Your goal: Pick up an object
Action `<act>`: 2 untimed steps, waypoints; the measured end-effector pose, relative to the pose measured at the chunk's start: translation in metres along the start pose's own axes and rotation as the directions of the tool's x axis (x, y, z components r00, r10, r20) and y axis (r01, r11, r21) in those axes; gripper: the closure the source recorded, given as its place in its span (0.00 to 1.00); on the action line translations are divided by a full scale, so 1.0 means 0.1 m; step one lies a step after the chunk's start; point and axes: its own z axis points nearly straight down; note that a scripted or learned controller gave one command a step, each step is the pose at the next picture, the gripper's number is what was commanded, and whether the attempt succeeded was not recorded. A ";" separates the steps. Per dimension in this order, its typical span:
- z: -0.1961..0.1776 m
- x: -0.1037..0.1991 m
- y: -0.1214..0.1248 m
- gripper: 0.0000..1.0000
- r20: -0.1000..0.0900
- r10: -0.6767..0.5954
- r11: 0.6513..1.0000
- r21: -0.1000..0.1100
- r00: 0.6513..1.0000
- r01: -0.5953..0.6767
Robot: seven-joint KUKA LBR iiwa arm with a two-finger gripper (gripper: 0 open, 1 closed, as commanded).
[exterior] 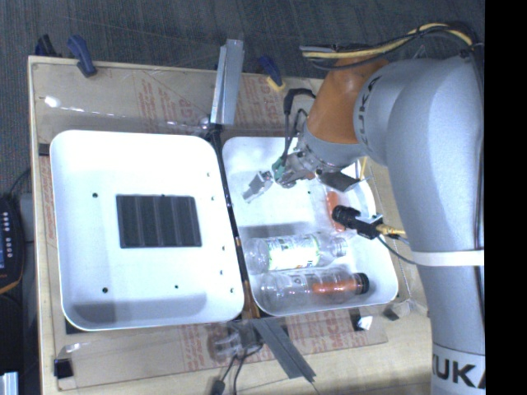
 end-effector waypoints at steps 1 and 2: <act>-0.29 -0.23 -0.79 0.00 -0.002 0.196 0.981 0.003 0.981 -0.196; -0.23 -0.55 -0.84 0.00 0.000 0.127 0.992 0.000 0.992 -0.127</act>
